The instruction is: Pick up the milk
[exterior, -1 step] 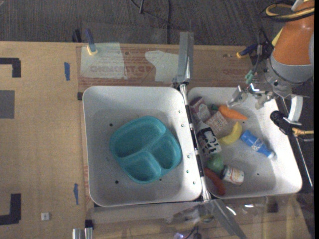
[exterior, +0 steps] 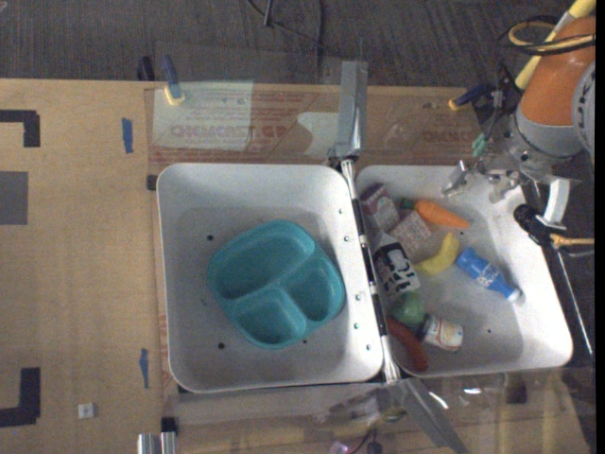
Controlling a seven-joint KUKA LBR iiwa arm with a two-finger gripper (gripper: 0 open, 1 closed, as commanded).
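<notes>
A: Looking for the milk [exterior: 396, 267], I'd pick the small black-and-white carton lying against the left wall of the right bin [exterior: 544, 348], close to the divider between the two bins

B: Agreed, and it is crowded there. The banana [exterior: 440, 254] lies just to its right, a green round thing [exterior: 408, 307] sits just below it, and a pale packet [exterior: 410, 230] lies just above. My guess is they were tipped in loose, which is why they bunch along that side

A: And the gripper [exterior: 484, 178]?

B: It hangs over the far right part of the same bin, well apart from the carton. It has nothing in it, but how wide it stands I cannot tell from this slant

A: So the pick is not yet begun?

B: That's my reading. The arm must cross left over the carrot [exterior: 440, 215] and come down beside the wall, where there is little room

A: The teal tray [exterior: 274, 282] in the left bin [exterior: 180, 348] plays no part

B: None; nor does the blue bottle [exterior: 487, 274]
</notes>
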